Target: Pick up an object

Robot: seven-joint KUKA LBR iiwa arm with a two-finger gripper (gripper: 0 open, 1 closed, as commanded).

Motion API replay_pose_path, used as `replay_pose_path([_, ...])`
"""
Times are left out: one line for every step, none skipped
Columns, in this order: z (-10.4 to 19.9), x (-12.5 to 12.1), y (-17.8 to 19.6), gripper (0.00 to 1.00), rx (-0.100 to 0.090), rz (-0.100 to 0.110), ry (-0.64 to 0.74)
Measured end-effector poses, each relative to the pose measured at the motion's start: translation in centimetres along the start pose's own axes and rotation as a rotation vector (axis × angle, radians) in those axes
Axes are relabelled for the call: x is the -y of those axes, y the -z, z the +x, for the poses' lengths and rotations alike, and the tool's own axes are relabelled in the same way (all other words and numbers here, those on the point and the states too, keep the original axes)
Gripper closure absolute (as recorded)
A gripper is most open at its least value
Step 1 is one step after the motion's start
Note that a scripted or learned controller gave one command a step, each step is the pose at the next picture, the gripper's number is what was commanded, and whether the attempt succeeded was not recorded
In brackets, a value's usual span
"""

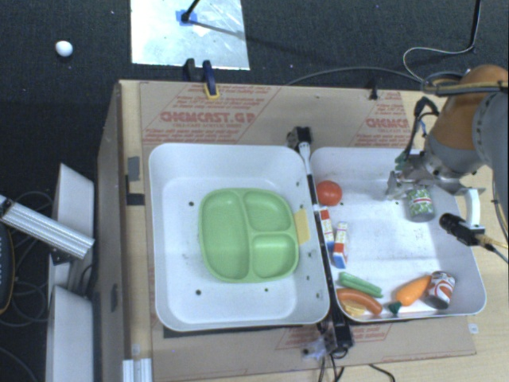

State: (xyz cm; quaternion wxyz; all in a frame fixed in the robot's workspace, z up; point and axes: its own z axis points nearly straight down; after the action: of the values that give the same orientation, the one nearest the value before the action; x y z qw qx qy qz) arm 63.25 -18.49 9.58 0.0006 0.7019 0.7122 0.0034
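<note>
Hovering over small jar (420, 204) in right bin (374, 161); gripper (406, 175) opening impossible to tell. Probably rigid, slippery, light: taking by sides.

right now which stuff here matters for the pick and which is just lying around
For the pick:
gripper
small jar below it
tomato
carton
green bean pod
hot dog
carrot
can
right bin

Lying about:
green divided plate
left bin
white ball
metal sheet
</note>
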Motion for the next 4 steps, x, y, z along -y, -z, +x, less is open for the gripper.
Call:
replay_pose_path([1.2,4.9,11.8,1.0,0.006,0.0,-0.012])
replay_pose_path([1.2,5.0,11.7,0.0,0.005,0.003,-0.011])
replay_pose_path([-1.5,8.1,2.4,0.0,0.004,0.007,-0.014])
replay_pose_path([-2.0,14.4,-1.1,0.0,0.004,0.005,-0.014])
